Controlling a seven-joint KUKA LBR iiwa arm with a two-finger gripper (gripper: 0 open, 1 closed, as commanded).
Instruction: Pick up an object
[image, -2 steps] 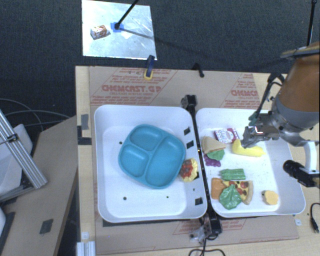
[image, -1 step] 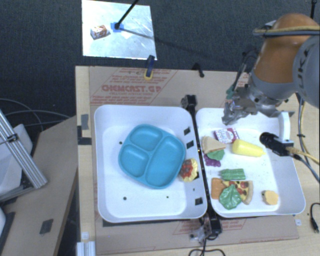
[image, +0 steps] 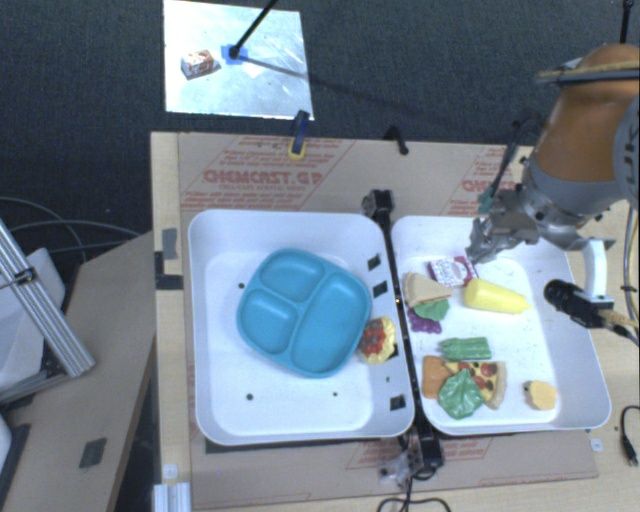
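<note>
One red "CHEMCAST GP" print on board (image: 262, 177) behind bins.

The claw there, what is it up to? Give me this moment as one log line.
stage: reaching | claw: low over right bin, just above small purple-and-white packet | held: nothing seen | yellow piece: beside packet | blue plate: left bin

Robotics lab, cardboard-topped bench (image: 330, 165), two white bins (image: 215, 300), aluminium framing (image: 35, 300), loose cables (image: 60, 225)
</note>
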